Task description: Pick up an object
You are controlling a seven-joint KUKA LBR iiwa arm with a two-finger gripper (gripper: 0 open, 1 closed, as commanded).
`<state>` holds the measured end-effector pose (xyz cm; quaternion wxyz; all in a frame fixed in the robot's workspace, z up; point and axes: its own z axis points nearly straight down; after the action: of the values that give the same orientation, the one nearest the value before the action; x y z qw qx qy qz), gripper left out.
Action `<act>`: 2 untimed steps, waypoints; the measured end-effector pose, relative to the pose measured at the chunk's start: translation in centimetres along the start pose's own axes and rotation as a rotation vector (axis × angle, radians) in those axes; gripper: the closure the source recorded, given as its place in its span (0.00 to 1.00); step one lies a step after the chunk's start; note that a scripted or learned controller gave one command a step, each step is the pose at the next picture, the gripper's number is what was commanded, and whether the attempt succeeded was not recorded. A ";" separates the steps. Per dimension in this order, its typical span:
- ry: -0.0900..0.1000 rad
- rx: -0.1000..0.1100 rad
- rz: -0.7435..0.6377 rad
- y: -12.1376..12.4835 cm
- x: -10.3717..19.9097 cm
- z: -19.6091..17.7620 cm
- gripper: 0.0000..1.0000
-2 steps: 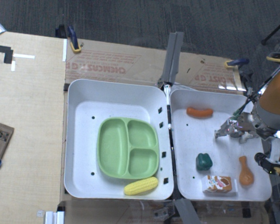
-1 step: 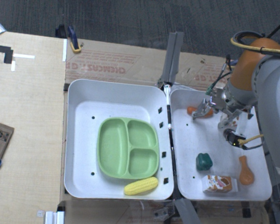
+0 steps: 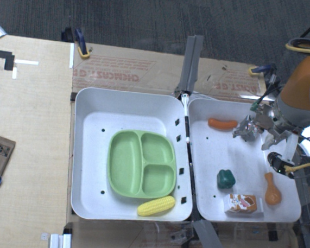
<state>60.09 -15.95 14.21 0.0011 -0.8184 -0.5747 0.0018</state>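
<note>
On the bench you can see 2 white bins side by side. Look at the left bin first. You will find a green tray with 3 sections lying flat in the middle of it. A yellow corn cob lies at the tray's near edge, touching it or just beside it.

Now look at the right bin. You can see an orange carrot lying near the far wall. A dark green lump sits close to the middle of the bin floor. A small packet with a picture on it lies near the front edge. An orange toy shaped like a drumstick lies by the right side, just beside the packet but apart from it.

The grey arm with its orange band comes in from the right. Its end effector hangs over the far right part of the right bin, just to the right of the carrot. You cannot tell from up here if it is released or clenched, because the parts are dark and small. No toy can be seen in its grip. You also cannot tell if it touches the carrot or the bin floor.
</note>
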 end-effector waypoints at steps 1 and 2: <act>-0.001 -0.003 -0.291 2.5 6.7 3.5 0.00; 0.011 0.014 -0.198 4.5 4.5 5.1 0.00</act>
<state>65.82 -13.19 9.05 0.0102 -0.7574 -0.6528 0.0011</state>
